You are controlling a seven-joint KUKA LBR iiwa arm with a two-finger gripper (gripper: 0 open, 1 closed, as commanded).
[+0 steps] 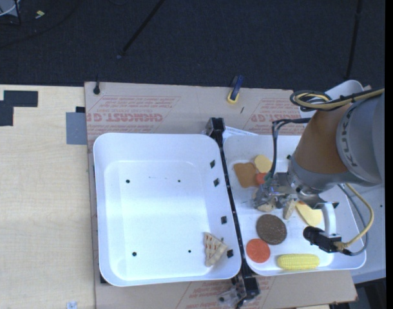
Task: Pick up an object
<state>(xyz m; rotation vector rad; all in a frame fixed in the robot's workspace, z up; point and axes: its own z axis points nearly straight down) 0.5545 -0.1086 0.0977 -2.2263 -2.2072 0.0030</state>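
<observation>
Hand (276,198) sits low in the right bin (357,257) among the toy food, beside the brown disc (272,229) and yellow wedge (310,214) (its grip I cannot tell). Nothing looks lifted, so the pick seems undone; corn (297,261) lies near the front rim

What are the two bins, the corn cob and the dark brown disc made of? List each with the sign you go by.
Left bin and right bin: likely moulded plastic, smooth, slightly glossy white with rounded rims.
Corn cob: probably a plastic toy; even yellow, faint sheen.
Dark brown disc: unclear, perhaps plastic or rubber toy food; matte, flat, uniform colour.
</observation>
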